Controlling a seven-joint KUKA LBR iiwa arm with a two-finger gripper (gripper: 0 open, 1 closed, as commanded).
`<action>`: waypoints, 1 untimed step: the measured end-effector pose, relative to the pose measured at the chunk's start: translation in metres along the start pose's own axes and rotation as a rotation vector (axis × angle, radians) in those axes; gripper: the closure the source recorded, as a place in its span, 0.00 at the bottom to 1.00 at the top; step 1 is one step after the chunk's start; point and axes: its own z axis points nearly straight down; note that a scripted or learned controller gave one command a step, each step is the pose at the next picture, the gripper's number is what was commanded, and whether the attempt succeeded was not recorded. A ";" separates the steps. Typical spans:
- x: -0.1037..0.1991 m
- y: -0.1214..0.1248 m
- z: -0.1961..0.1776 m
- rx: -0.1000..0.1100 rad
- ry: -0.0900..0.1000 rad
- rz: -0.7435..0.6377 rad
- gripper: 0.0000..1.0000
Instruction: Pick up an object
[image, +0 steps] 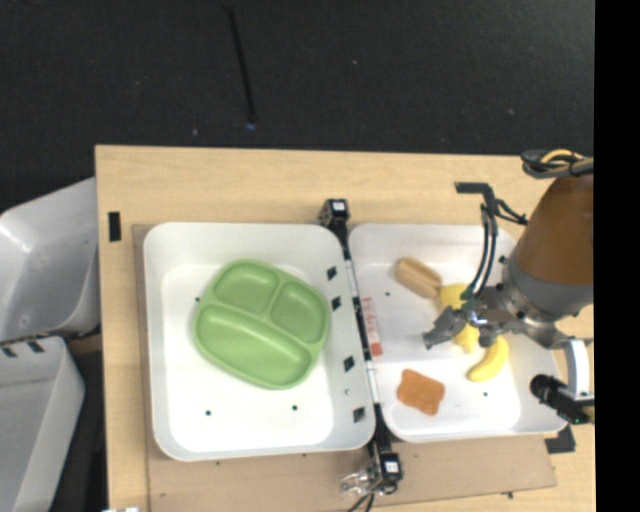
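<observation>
From the overhead camera view, you saw the gripper (452, 326) low in the right bin (400, 248), among the yellow pieces (458, 298) and just beside the banana (488, 363). Whether it was spread or closed you could not tell, nor whether it had anything. The bread roll (417, 276) and orange piece (421, 391) lay apart nearby. The green divided plate (262, 322) sat alone in the left bin (160, 300), likely kept clear of the picking.

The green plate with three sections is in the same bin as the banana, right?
Not quite. In the camera view, the green plate lies in the left bin, while the banana lies in the right bin, near the gripper.
</observation>
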 end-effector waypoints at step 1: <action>0.000 0.003 -0.007 -0.015 -0.002 -0.004 0.00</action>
